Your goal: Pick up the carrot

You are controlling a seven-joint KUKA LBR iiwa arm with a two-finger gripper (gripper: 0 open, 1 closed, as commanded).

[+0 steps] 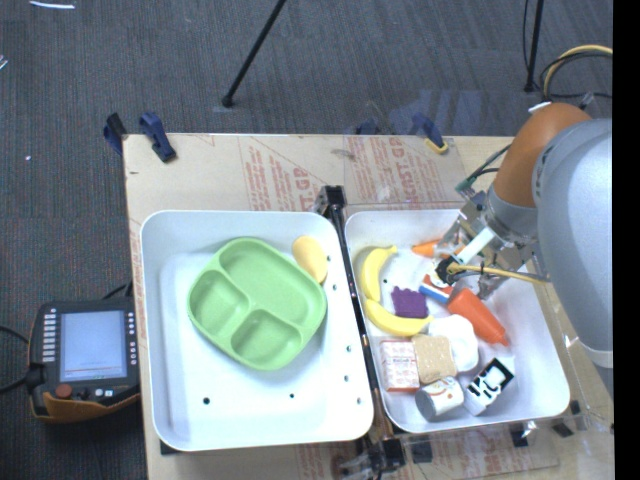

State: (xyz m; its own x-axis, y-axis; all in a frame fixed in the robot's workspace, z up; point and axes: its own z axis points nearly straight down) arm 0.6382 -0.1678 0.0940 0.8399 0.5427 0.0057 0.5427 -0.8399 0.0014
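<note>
Carrot in the right bin, gripper just above it

The tapered, smooth orange carrot (478,314) lies in the right bin (553,368) beside a curved yellow banana (382,293). The gripper (462,256) hovers at its upper end; I cannot tell its opening.

Robotics lab: teach pendant (85,356), tripods (262,36).

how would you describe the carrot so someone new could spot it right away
Look in the right-hand white bin, the crowded one, not the one with the green divided plate. Near its right side, just below the claw, lies the carrot, a tapered orange piece angled down to the right. It is the largest solid orange item there, to the right of the curved yellow banana and the small purple piece.
</note>
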